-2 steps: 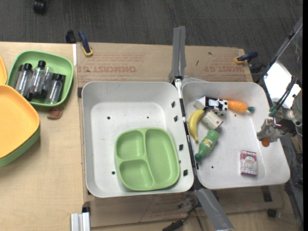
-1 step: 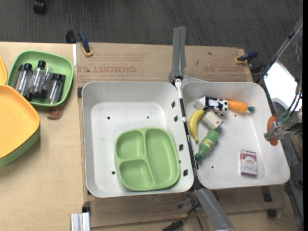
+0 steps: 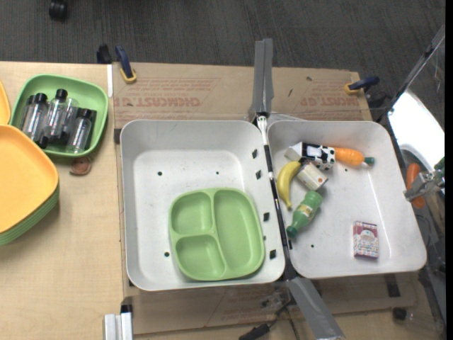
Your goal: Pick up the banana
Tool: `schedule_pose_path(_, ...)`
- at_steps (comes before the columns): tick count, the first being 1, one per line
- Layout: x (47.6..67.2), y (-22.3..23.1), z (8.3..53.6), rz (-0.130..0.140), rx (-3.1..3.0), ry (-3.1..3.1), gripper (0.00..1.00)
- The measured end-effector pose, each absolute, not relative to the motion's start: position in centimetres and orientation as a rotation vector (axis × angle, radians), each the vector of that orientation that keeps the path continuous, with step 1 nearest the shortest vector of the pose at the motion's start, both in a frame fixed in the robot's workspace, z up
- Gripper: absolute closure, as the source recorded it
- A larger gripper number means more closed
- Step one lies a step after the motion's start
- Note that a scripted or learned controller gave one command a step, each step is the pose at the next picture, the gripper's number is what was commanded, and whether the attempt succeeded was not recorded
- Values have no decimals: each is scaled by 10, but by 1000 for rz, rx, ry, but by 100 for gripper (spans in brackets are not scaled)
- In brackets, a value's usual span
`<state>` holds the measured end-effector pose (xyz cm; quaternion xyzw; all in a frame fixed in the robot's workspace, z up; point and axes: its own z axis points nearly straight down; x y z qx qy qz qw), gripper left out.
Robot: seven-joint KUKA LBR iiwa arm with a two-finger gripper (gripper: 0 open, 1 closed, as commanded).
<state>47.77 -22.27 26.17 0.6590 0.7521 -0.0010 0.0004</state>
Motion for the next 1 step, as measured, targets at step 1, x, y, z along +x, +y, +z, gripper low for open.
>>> schedule_pose_path(1,478,-222,281,-3,1981,2437,100)
